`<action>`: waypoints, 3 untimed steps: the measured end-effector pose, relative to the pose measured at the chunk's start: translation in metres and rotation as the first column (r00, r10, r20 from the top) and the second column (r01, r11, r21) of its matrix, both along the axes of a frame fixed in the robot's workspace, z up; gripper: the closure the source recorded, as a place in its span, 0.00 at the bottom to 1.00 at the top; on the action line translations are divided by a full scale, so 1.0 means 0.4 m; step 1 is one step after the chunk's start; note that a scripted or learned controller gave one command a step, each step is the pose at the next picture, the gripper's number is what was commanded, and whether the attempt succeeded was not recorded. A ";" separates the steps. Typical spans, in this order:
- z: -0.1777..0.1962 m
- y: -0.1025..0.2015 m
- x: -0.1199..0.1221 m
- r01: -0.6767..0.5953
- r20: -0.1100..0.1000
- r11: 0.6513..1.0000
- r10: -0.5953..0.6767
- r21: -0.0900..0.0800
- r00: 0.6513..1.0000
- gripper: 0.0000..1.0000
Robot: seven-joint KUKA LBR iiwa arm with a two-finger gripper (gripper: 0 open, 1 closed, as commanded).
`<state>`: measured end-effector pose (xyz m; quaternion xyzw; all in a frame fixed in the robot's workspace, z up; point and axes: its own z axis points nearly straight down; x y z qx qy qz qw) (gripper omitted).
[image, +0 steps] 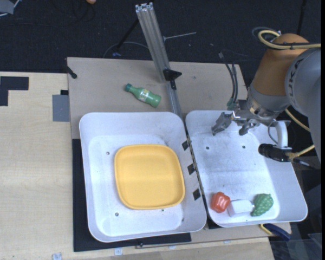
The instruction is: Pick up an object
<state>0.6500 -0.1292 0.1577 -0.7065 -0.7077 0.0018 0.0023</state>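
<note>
On the bench beyond the bins lay a small green plastic bottle (143, 95), on its side, well outside either tray. The left white bin (92, 129) held a rounded-square yellow plastic plate (149, 175), flat and roughly central. Neither of these lay near the tool.

In the right white bin (271, 172) the pickable things were crowded into the near edge: a small red pepper-shaped toy (220, 201) at the left of the group, a small white block (240, 207) just beside it, and a knobbly green broccoli-like toy (262, 204) touching or nearly touching the block on its right. The three formed a short row running along the bin's near wall.

The two-finger gripper (234, 121) hung over the far end of that same bin, its fingers spread apart with nothing between them. The grey arm with the orange band (279, 69) came in behind it from the right.

The relation that mattered was this: the row of toys lay towards the viewer from the gripper, across most of the bin's length, with bare floor between. I judged the red toy the one most directly in line below the gripper; reaching it would call for a move along the bin towards its near wall, then a descent.
</note>
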 end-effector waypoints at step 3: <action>0.065 -0.018 0.013 0.001 0.010 1.000 -0.001 -0.002 1.000 1.00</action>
